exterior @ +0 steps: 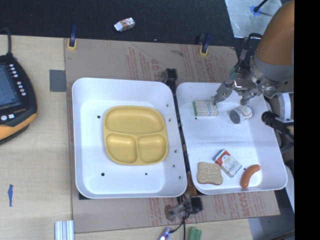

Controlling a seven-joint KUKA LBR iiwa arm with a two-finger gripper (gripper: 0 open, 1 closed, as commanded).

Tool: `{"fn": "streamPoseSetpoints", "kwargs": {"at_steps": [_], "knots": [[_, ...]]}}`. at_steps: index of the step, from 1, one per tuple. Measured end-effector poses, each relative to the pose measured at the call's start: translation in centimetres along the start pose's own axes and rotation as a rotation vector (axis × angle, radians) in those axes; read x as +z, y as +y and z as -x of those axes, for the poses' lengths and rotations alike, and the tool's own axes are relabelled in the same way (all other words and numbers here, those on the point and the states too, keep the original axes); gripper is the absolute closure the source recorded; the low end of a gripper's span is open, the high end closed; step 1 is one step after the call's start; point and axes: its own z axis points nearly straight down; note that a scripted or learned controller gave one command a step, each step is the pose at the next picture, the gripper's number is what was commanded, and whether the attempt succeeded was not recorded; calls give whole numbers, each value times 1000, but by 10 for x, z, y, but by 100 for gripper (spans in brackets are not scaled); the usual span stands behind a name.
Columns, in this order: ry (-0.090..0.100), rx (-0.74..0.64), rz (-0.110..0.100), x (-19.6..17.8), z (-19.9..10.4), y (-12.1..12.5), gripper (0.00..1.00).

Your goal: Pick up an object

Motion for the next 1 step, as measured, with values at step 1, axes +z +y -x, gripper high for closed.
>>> {"fn": "streamPoseSetpoints", "kwargs": {"at_steps": [1], "knots": [[-1,0,-2,119,26,-50,0]]}}
